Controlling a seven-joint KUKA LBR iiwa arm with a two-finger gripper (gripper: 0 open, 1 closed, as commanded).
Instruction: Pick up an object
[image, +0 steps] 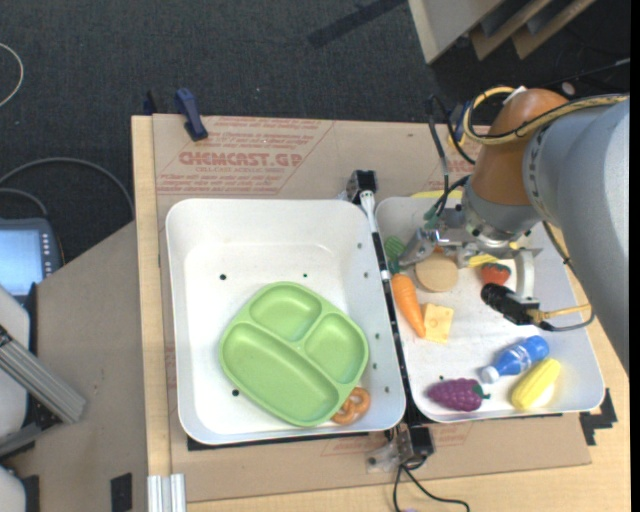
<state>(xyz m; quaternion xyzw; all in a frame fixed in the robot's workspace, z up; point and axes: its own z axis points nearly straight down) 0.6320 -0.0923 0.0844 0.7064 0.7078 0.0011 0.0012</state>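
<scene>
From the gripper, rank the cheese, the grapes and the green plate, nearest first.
Gripper is at the right bin's far end.
1. Cheese, just below it, beside the carrot.
2. Grapes, at the right bin's near edge.
3. Green plate, in the left bin.

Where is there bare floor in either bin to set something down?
Left bin: bare across its far half, beyond the green tray, and along its left wall. Right bin: crowded with carrot, cheese, grapes, bottle and corn.

A round tan bun (436, 274) lies in the right bin (590, 385), beside the carrot (405, 303).
</scene>
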